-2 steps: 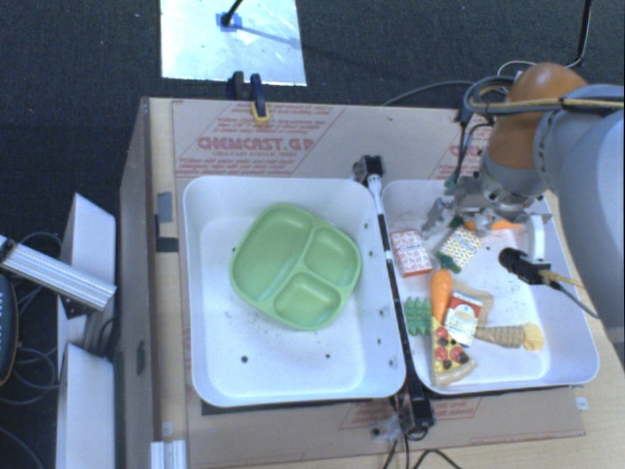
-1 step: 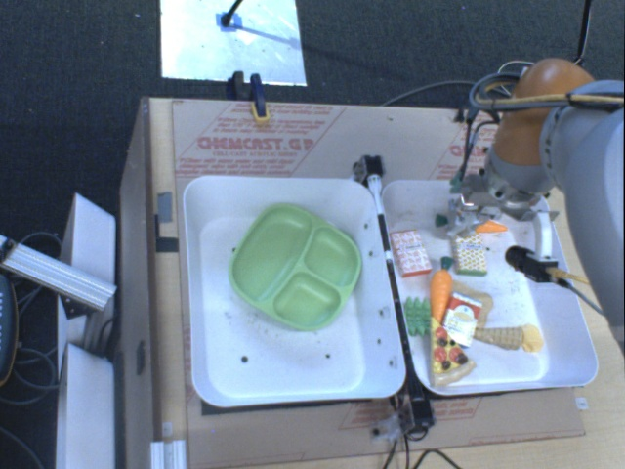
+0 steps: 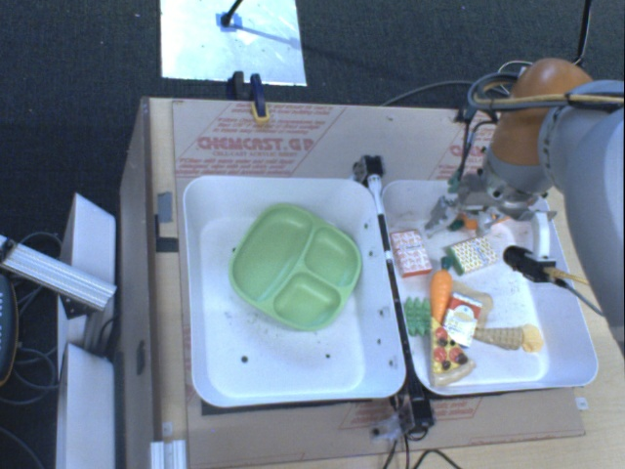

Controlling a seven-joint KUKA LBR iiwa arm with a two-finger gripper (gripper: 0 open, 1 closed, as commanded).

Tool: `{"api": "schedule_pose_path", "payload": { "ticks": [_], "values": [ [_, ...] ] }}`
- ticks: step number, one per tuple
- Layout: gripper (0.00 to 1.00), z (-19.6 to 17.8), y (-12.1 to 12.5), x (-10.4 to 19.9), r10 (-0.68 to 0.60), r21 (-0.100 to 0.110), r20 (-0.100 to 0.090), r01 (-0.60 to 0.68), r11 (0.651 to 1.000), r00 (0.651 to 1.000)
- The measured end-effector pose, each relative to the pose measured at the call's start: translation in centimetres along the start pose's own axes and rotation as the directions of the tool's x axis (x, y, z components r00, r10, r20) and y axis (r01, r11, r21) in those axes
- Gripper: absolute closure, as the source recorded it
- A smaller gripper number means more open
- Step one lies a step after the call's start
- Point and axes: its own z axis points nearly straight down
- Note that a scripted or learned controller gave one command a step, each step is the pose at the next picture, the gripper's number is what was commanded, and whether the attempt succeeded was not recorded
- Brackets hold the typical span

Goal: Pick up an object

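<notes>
Toy carrot [image 3: 440, 292] – orange, green top, lying lengthwise mid right bin [image 3: 576, 355], pizza slice [image 3: 450, 353] just below

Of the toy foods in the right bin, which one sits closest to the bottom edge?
The pizza slice, red with dark toppings, lies lowest, below the carrot and left of the ice-cream cone.

Paper-covered bench [image 3: 293, 135] bearing two white bins [image 3: 210, 291] [image 3: 571, 350] (side by side).
</notes>
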Motion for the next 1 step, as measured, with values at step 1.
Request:
{"api": "schedule_pose_path", "payload": {
  "ticks": [1],
  "values": [
    [1.00,-1.09,-0.04,-0.14,-0.002,0.000,0.003,0.002,1.000,1.000]
  ]
}}
